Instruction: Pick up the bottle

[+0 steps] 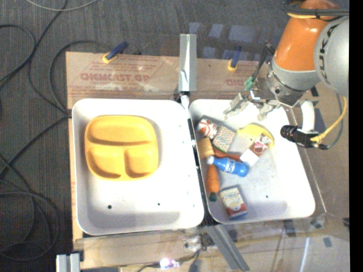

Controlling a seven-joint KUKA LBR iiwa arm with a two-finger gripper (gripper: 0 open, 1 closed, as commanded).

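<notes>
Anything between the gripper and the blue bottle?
Partly. The gripper hovers at the right bin's far side; a yellow round item and small cartons lie between it and the blue plastic bottle.

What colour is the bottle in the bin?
Blue, with a white cap and label: the bottle lies in the right bin, seen in the camera view.

Floor (85, 21): was dark grey carpet, crossed by cables (39, 55).
Bench top: was a brown board (136, 75) with red lettering.
Clamps: one blue and yellow clamp (115, 51) held the board's far edge.
</notes>
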